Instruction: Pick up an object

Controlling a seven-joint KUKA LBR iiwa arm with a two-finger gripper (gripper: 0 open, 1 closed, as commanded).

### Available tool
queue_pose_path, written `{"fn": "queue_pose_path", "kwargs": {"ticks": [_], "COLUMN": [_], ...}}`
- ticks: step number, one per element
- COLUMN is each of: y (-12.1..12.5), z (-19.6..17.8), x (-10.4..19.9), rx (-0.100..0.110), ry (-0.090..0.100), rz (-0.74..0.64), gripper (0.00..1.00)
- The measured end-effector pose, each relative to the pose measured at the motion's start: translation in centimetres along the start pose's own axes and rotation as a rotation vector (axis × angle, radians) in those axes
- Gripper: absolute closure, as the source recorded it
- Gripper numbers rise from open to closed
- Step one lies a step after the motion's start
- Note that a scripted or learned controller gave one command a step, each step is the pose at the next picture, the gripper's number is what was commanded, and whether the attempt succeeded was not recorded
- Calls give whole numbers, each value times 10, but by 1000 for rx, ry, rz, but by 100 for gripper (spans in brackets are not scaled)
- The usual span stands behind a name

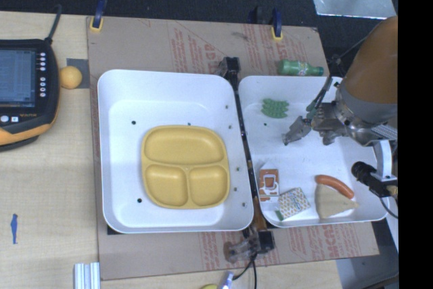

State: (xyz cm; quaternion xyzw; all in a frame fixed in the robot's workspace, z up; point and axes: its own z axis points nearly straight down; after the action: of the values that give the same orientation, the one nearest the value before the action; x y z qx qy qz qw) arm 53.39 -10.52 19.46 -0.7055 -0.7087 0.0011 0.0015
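Arm: you are watching it reaching in from the right, wrist angling down over the right bin (379,216).
Gripper (296,133): its fingers are hanging spread, gripping nothing.

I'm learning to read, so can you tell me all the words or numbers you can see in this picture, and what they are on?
No text here is clear enough to read.
Red print repeats in bands on the cardboard sheet: too blurred.
The small brown and white packet shows a picture, its words too small.
The patterned packet: print too small.
The handheld controller's screen: lines too blurred.
The green bottle: no label I can read.
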Motion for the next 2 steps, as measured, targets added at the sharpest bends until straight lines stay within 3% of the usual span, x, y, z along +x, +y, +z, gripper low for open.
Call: {"fn": "queue_pose_path", "kwargs": {"ticks": [1,2], "y": [69,123], "z": [104,102], "x": [3,13], "rx": [2,-2], "ry": [-2,0], "rz": [-1,2], "gripper": [0,0]}}
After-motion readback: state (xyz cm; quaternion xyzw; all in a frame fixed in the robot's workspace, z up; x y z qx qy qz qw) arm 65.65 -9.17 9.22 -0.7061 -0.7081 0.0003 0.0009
